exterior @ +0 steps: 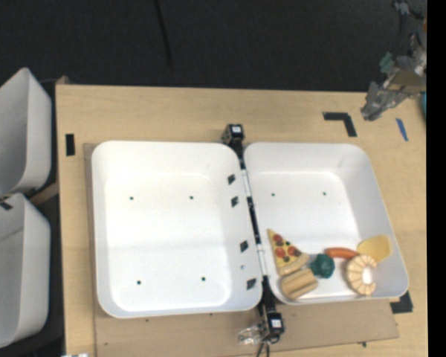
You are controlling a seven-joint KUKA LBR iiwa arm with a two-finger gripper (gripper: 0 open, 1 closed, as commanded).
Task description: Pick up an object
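Several toy foods lie along the near edge of the right bin (312,169): a pizza slice (285,251), a tan bread piece (298,283), a small teal object (323,266), an orange-red carrot-like piece (340,253), a round sliced piece (361,274) and a yellow chip-like piece (376,247). My gripper (381,99) hangs at the far right, above the bench beyond the right bin's back corner, well away from the toys. Nothing shows between its fingers.
The left bin (163,169) lies beside the right one, joined by a black-clipped seam. White containers (11,132) stand off the bench's left edge. Black corner marks and a blue mark (403,130) sit on the wooden bench.
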